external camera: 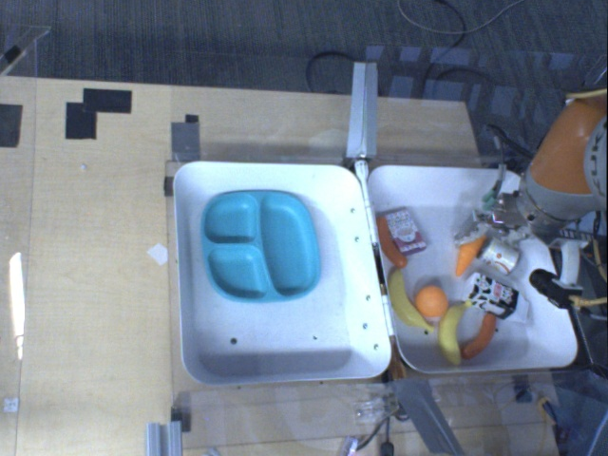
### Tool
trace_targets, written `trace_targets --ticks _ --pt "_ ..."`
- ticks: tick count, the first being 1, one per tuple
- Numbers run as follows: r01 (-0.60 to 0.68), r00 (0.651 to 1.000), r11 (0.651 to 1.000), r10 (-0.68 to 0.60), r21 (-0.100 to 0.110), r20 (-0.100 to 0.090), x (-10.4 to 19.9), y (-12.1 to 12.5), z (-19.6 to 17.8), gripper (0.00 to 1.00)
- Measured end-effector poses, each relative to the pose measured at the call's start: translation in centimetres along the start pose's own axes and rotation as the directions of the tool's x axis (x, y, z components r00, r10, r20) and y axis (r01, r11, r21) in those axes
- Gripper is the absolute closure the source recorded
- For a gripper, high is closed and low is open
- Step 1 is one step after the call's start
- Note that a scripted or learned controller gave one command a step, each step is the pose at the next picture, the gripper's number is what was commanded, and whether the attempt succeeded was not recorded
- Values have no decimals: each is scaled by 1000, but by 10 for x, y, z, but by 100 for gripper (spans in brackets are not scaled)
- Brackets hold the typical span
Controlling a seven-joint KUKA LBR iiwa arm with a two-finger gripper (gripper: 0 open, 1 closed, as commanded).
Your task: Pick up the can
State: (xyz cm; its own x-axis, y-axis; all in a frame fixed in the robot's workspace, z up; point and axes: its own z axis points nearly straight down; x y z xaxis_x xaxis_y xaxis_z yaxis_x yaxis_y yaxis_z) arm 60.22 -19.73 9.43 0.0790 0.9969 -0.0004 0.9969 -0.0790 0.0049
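Several foods crowd the right bin (446,193), and that is our worry: the carrot (465,256) touches the can (501,255) at its nine o'clock, a cow-print carton (493,295) sits at its six, so we judge a closing grasp could snag a neighbour or roll the tilted can away. The gripper (496,218) hangs at the can's twelve o'clock, just beside its top; we cannot tell how it is set. The can lies toward three o'clock in that bin.
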Motion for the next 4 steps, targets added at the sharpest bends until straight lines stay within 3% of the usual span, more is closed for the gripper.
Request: trace_targets --ticks 1,2,3,4 --pt "-66 998 998 66 0 -1 0 -57 -60 0" --pt "-197 980 980 197 1 0 24 -6 -43 0" --pt "-344 939 939 344 0 1 18 26 -86 0" --pt "-398 917 917 398 3 1 2 -33 -61 0"
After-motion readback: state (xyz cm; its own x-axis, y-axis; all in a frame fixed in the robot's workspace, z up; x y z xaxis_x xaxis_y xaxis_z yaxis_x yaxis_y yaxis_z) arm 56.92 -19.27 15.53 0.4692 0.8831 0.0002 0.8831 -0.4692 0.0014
